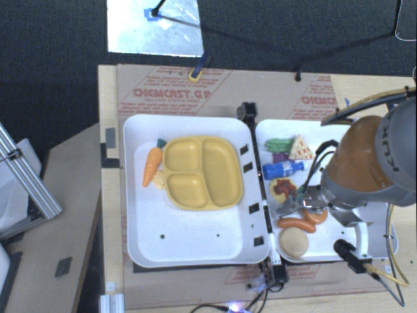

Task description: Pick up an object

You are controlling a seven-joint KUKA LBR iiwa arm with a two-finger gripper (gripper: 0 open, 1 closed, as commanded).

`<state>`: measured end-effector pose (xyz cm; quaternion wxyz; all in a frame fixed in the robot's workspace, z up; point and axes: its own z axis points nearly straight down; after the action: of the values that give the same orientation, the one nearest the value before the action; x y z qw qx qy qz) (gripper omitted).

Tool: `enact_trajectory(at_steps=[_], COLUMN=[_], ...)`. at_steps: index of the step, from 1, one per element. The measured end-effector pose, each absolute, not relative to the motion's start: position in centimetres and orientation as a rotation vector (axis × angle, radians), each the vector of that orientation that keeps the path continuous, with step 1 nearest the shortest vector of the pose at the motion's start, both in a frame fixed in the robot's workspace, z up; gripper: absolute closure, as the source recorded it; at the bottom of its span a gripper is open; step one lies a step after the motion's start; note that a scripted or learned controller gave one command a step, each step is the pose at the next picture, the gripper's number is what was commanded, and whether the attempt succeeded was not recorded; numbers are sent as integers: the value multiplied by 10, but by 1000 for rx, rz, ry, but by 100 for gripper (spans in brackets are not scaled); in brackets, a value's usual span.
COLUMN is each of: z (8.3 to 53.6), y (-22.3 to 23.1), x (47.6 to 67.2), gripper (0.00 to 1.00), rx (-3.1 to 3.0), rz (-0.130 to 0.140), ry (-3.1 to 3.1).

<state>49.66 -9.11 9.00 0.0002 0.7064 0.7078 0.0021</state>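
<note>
The gripper (pixel 291 205) is down in the right bin (pixel 267 175), near its left wall, over the red-and-yellow toy (pixel 284 188) and just above the sausage (pixel 298 224). This looks like the reach-in step; whether it is spread or closed I cannot tell, as the wrist crowds it. Next it needs a firm close on one piece, then a straight lift.

A tray (pixel 199 172) is sitting in the left bin (pixel 140 240) with a carrot (pixel 152 165) just left of it, while the right bin (pixel 326 255) is holding a bottle (pixel 282 169), sausage (pixel 297 225) and bun (pixel 294 243).
</note>
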Motion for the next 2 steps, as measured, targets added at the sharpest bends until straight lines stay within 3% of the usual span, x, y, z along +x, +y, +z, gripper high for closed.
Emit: enact_trajectory(at_steps=[1,2], z=[103,154], y=[-95,-86], x=[499,505], gripper=[100,100], rx=[2209,2214], rz=[9,4], ry=[2210,2225])
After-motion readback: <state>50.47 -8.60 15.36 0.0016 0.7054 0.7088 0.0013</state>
